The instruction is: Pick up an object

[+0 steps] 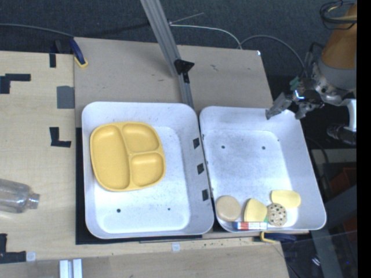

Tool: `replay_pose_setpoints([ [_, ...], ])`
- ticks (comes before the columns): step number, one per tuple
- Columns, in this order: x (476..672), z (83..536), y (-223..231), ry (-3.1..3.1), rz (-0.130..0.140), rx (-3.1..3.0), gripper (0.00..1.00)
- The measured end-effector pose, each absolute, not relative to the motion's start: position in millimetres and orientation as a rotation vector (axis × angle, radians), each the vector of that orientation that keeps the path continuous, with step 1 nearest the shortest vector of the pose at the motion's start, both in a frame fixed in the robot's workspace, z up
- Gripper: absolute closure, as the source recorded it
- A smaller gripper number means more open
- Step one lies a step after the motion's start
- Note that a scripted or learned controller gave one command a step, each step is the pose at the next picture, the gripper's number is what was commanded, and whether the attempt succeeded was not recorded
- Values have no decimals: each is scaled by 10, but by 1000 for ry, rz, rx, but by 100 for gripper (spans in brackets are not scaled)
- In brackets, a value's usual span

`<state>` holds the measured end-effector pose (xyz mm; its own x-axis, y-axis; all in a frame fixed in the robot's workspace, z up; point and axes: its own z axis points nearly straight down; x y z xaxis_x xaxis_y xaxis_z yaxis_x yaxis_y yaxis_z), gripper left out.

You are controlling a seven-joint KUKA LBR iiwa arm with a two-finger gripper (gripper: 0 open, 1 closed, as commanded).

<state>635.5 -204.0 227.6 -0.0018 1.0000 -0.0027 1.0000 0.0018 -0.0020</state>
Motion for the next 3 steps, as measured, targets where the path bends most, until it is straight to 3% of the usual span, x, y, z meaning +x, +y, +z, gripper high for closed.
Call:
replay_pose_setpoints([
  [1, 6360, 2379, -2034, 2224, -6, 2217, 100],
  [2, 6607, 3288, -2095, 2220, 7, 2211, 100],
  [3, 6179, 2036, -2024, 2227, -11, 2227, 100],
])
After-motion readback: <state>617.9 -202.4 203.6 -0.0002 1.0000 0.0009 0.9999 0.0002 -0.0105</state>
